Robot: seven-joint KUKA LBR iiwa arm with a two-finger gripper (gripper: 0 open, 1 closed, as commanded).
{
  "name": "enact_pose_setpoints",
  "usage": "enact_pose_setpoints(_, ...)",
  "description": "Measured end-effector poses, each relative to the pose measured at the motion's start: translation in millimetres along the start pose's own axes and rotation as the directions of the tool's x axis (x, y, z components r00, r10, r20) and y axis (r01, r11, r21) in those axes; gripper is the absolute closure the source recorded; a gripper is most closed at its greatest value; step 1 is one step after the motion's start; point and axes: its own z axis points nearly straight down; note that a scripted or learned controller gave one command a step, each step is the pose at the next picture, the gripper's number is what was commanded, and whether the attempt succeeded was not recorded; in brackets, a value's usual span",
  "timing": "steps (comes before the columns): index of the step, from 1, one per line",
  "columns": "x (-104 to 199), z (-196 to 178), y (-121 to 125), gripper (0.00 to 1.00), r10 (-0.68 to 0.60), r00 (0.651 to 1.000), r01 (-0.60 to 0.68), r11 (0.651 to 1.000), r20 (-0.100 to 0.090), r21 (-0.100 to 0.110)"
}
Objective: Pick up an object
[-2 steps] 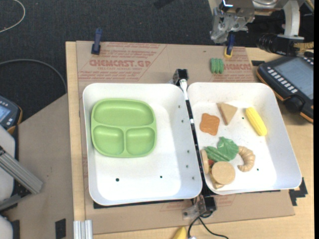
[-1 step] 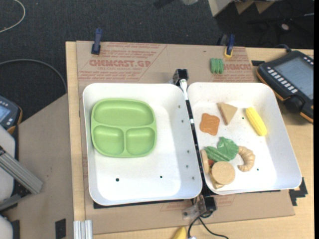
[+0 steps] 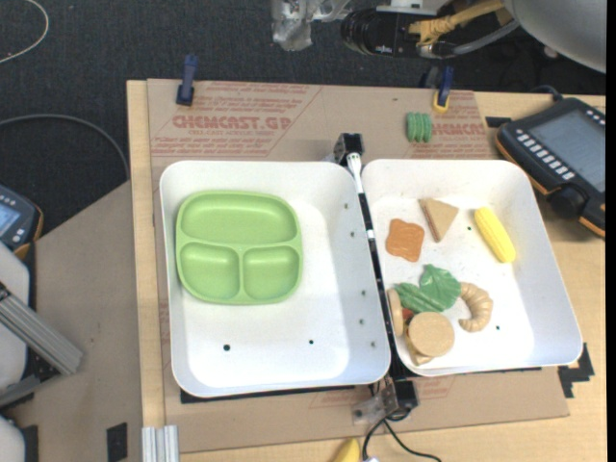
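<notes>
Corn (image 3: 494, 234) lying in right bin (image 3: 539, 292), toward its right side, clear of wedge (image 3: 441, 218) and orange square (image 3: 405, 240); likely the easiest pick. Long axis running from far-left to near-right. Gripper (image 3: 294, 12) hanging beyond the far edge of the bench, blurred; cannot tell whether open or closed, nothing seen in its hold. Corn well apart from it, toward near and right. Calls for travel that way, then closing across the short axis. Leaf (image 3: 430, 290), croissant (image 3: 476, 306) and disc (image 3: 430, 335) crowded together at the near end, harder to separate.
</notes>
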Motion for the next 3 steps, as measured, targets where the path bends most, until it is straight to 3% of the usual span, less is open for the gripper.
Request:
enact_pose_setpoints(1,-1,0,-51,1.0,0.009,1.0,-0.009,1.0,0.003,-0.001)
enact_pose_setpoints(2,0,0,-124,1.0,0.008,1.0,-0.008,1.0,0.002,-0.001)
enact_pose_setpoints(3,-33,1,-111,1.0,0.016,1.0,-0.016,1.0,0.005,-0.001)
